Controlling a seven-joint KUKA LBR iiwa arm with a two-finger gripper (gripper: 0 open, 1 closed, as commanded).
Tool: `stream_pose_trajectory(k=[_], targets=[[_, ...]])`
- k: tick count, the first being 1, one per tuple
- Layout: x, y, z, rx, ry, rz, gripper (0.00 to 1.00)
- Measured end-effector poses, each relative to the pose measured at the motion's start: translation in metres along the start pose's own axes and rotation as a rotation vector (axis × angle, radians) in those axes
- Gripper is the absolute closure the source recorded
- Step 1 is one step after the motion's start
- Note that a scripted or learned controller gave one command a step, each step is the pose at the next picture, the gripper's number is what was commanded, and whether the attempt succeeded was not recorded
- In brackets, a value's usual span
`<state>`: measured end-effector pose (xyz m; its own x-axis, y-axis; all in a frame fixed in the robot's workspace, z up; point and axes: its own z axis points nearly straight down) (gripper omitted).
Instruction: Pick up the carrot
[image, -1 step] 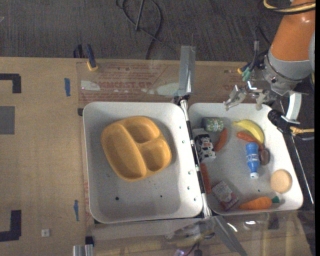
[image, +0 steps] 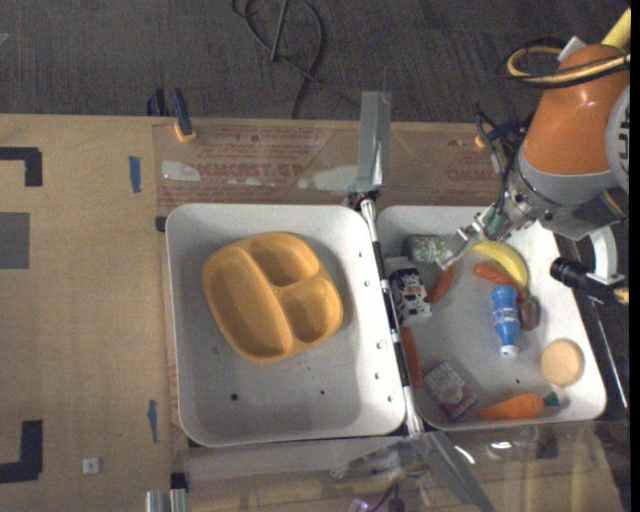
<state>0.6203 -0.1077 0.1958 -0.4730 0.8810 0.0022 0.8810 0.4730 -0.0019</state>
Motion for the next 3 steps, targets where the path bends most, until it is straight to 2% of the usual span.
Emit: stream_pose_trajectory(k=[1, 2, 3], targets=[[0.009, -0.056, 0.089, -0.001, 0.0, -0.171, 0.0], [-0.047, 0.012, 0.11, 0.003, 0.005, -0.387, 0.0], [-0.048, 0.014, 0.1, -0.003, 0.0, -0.386, 1.0]])
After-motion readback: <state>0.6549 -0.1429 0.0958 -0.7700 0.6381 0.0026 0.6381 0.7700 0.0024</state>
